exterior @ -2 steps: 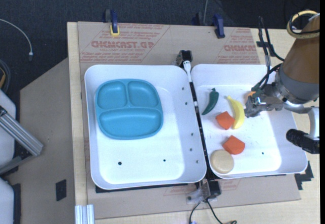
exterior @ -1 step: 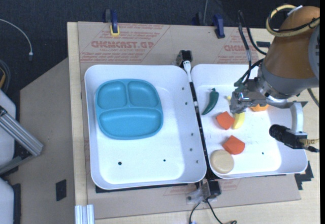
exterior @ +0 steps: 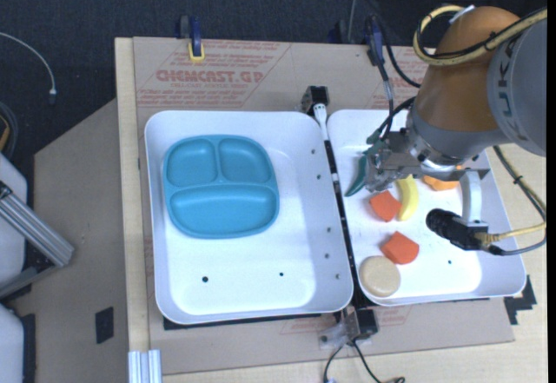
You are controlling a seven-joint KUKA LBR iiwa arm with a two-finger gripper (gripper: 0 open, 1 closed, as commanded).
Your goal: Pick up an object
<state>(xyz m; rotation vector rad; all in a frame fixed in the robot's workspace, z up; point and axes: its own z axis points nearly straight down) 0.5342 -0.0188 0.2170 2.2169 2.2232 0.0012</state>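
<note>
The gripper (exterior: 383,171), its grasp impossible to tell, hovers low over the right bin (exterior: 495,281) beside a yellow banana (exterior: 407,196), so descending comes next.

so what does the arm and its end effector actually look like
The arm is rounded and grey, with a broad orange band above the wrist and part of dark lettering on its grey shell. A yellow cable loops over the orange section, and thinner dark cables run beside it. The end effector is a compact grey metal assembly with teal-green parts at its tip.
</note>
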